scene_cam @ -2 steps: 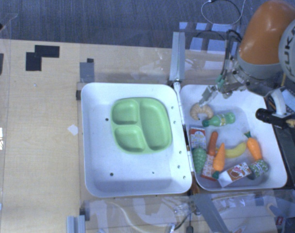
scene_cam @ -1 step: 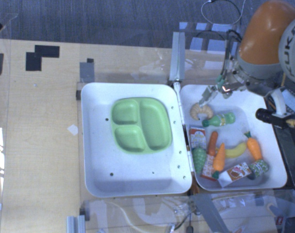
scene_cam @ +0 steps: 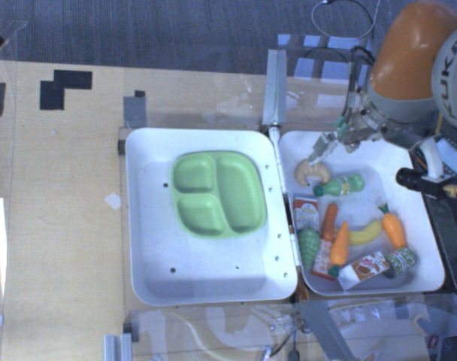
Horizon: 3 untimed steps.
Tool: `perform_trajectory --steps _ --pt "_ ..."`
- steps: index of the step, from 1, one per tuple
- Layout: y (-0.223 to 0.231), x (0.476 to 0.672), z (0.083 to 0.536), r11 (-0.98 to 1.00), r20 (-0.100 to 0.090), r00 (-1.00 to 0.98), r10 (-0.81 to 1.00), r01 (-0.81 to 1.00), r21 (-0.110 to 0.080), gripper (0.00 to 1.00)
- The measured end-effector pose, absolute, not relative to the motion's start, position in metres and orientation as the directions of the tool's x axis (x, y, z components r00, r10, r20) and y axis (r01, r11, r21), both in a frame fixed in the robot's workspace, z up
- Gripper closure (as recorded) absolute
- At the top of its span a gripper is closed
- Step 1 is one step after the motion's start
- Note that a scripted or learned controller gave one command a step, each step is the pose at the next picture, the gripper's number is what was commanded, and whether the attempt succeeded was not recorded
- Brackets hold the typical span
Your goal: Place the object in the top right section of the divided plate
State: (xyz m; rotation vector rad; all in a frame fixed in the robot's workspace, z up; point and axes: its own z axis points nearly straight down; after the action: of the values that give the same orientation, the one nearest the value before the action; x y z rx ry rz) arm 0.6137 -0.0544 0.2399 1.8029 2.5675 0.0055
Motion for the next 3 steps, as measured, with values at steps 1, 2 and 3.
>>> perform_trajectory --steps 1,2,3 --pt "-0.0544 0.6137 0.2399 0.340 -0.002 -0.340 0.941 0.941 0.005 0.00" --pt "-0.0544 0.6137 0.2399 0.340 -0.002 -0.340 0.941 0.941 0.005 0.00" --pt "-0.0544 0.6137 0.2399 0.340 -0.002 -0.340 0.941 0.941 0.005 0.00"
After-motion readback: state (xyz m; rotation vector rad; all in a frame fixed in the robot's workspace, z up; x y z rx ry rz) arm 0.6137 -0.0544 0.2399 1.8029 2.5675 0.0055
